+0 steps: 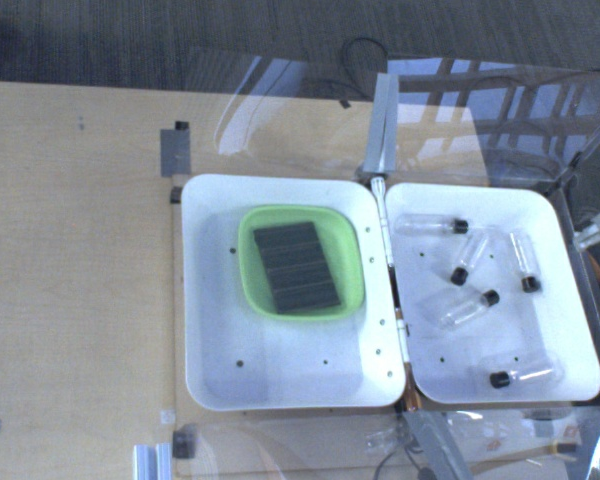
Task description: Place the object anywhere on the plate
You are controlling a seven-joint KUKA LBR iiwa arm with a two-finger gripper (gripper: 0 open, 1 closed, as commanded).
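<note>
Pale wooden bench (pixel 70 288) across the whole lower scene, bearing two shallow white bins set side by side, touching along the middle seam. Nearest the camera, at the bench's front edge, one small black block (pixel 183 440) just beside a short metal piece (pixel 152 460), and some clear sheeting with thin wires below the bins. Then the left bin (pixel 280 368), its front half bare white with a few dark specks. In its rear half, one green plate (pixel 248 260) (squarish, with rounded corners and a raised rim). On that plate, one dark grey ridged block (pixel 296 266), lying flat, slightly turned, wholly inside the rim and covering much of the plate's middle. In the right bin (pixel 430 368), five clear vials with black caps, all lying on their sides and apart from each other: one vial near the front (pixel 523 376), one in the middle (pixel 467 310), two further back (pixel 471 258) (pixel 523 256), one nearest the rear wall (pixel 435 226). Beyond the bins, one grey upright bar (pixel 384 133) at the seam and one small grey bracket (pixel 176 150) off to the left. Farthest of all, dark carpeted floor (pixel 180 18) with one black cable loop (pixel 365 53).
</note>
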